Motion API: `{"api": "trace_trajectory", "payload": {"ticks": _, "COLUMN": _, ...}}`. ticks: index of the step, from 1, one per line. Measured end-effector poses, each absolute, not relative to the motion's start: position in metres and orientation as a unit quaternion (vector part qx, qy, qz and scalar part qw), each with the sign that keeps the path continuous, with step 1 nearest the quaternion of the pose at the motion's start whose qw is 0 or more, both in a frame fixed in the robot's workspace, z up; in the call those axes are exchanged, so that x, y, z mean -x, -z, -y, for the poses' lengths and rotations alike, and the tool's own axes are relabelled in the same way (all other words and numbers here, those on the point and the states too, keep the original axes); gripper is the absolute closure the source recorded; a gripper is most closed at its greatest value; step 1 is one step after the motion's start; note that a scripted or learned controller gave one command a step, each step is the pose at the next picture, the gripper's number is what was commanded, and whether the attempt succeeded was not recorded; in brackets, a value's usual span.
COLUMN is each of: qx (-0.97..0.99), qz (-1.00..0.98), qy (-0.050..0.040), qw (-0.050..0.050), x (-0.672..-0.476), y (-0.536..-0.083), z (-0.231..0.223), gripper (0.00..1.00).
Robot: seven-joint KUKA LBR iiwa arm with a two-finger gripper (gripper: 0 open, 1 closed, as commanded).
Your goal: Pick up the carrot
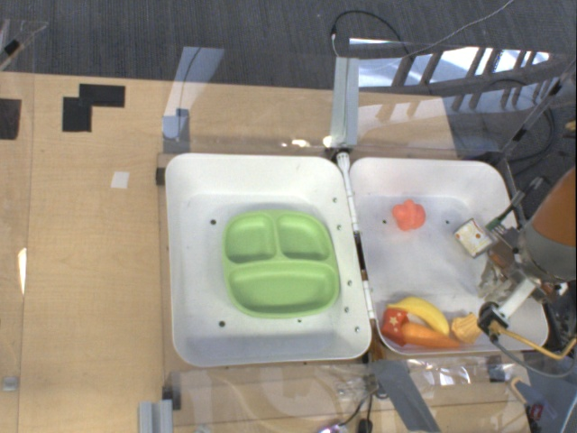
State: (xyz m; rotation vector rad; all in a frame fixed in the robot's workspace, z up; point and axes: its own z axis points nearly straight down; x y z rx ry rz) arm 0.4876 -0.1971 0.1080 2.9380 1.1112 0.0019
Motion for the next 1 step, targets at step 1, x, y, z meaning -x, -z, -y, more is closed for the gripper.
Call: {"api": "trace_trajectory", "payload": {"ticks": 1, "qx": -0.933, "qz": -0.359, "qy": -0.0013, "qw": 0.001, "x": -0.4894, "y": -0.1183, "z": 0.1958, "gripper": 1.0}}
